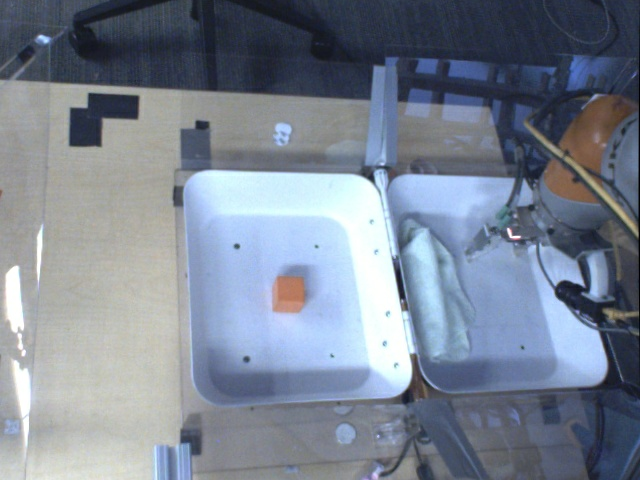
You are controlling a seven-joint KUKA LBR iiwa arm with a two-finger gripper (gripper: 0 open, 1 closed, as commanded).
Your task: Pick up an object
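An orange cube (289,294) is sat mid left bin (215,368), and a rolled towel (434,288) is laid at 9 o'clock in the right bin (570,368). The gripper (492,238) is seen near 1 o'clock of the towel; how wide it's set can't be told.

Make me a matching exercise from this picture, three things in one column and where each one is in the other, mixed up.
Things:
1. cube
2. cloth
3. gripper

Places:
A. over the right bin, near its back
B. middle of the left bin
C. along the right bin's left wall

Pairs: 1-B, 2-C, 3-A
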